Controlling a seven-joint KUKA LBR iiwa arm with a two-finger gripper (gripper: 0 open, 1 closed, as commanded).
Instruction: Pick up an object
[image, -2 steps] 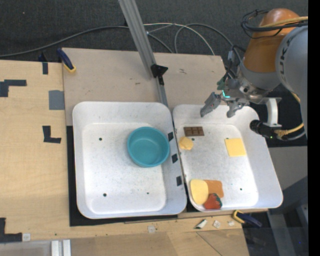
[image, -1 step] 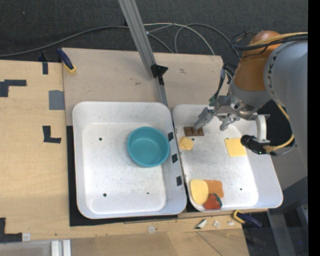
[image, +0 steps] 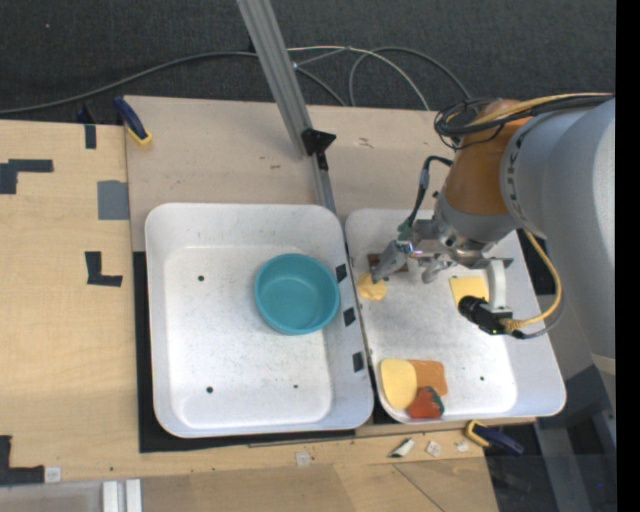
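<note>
1. A small yellow piece (image: 372, 290) lies in the right bin (image: 500, 395), close against that bin's left wall and near its far end; it looks like a soft lump or a bit of sponge, though it is too small to name surely.
2. The gripper (image: 385, 265) is low over that far-left corner, its dark fingers just above the yellow piece and seemingly touching its upper edge — whether they are parted or closed cannot be told from this angle, and the piece is not seen between them.
3. Behind the gripper the wrist carries metal fittings and cabling, then the orange band (image: 478, 180), then the bulky grey arm (image: 570, 200) that comes in from the right side and covers much of the bin's far right part.
4. Under the wrist a second yellow object (image: 468, 290) sits in the right bin, partly hidden by a black fitting and a yellow cable.
5. At the near end of the same bin lie a pale yellow block (image: 397, 381), an orange block (image: 431, 374) touching it, and a small red thing (image: 426, 404) with a green bit — all bunched together.
6. The left bin (image: 200, 390) holds a teal bowl (image: 295, 293), upright, right of its middle, well apart from the gripper.
7. Both bins rest side by side on the wooden bench (image: 60, 300); a grey metal pole (image: 285, 85) slants up from behind them
</note>
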